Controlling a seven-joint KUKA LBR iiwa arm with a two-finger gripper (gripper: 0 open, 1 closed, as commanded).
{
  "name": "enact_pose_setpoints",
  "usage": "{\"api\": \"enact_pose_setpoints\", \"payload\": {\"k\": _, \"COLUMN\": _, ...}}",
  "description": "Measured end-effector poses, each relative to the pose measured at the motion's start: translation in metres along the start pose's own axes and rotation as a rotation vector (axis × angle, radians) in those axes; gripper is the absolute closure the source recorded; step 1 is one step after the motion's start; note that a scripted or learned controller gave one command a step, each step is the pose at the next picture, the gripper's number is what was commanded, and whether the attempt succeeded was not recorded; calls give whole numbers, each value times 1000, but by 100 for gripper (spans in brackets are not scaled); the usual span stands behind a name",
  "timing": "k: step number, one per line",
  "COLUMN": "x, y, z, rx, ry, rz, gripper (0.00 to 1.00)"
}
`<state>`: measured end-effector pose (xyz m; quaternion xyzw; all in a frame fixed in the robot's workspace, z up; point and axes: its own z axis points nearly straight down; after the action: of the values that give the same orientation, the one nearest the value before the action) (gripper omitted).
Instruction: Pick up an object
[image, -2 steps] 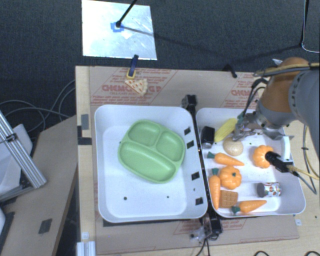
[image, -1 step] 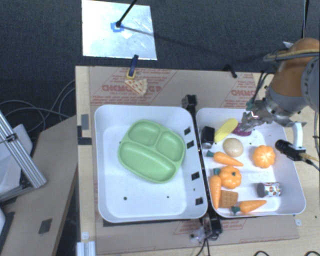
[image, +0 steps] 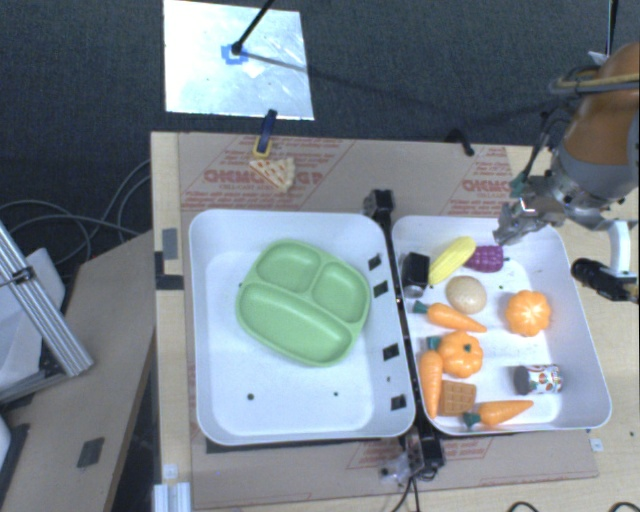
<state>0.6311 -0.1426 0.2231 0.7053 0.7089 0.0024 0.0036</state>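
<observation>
A: Colours, working outward from the green divided plate. Plate is pale green, plain. It sits in a white bin.

B: And right of the plate?

A: Second white bin. In it, a yellow corn cob, a purple piece beside it, a beige egg-like lump, a round orange fruit, an orange pumpkin with a green stem, orange carrots, a tan cracker, and a small can with red-and-white patterned label.

B: The arm?

A: Gripper grey metal, up right of the plate; orange band above it.
</observation>
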Motion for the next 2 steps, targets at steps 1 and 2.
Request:
{"api": "enact_pose_setpoints", "payload": {"k": 1, "x": 47, "y": -25, "z": -12, "rx": 6, "ry": 3, "rz": -3, "gripper": 100}}
{"api": "enact_pose_setpoints", "payload": {"k": 2, "x": 95, "y": -48, "z": -20, "rx": 8, "ry": 3, "rz": -4, "gripper": 100}}
